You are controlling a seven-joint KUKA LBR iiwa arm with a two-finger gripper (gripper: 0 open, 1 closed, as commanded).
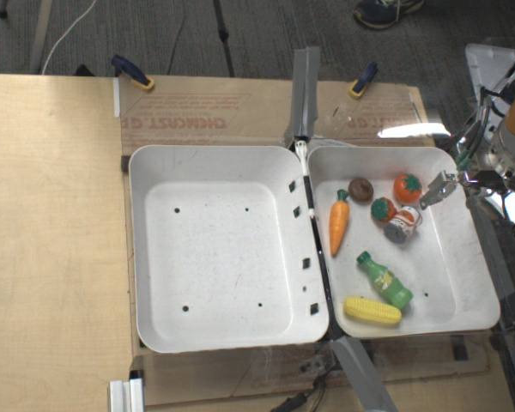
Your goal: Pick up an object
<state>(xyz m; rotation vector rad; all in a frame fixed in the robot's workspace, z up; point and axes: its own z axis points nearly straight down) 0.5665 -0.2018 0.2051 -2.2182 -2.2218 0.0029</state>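
Note:
The right bin (485, 292) holds several toy foods. An orange carrot (336, 221) lies near its left wall. A brown round piece (360, 189) and a red tomato (407, 187) sit towards the back. A green round piece (383, 209) touches a small tilted can (402, 225). A green bottle (384, 281) and a yellow corn cob (372, 311) lie at the front. My gripper (437, 191) reaches in over the bin's right side, just right of the tomato and can, holding nothing that I can see.
The left bin (215, 247) adjoins the right one along a hinged middle edge (311, 230). Two clamps (133, 73) (363, 78) pin the cardboard behind the bins. A wooden bench top (51, 230) lies to the left.

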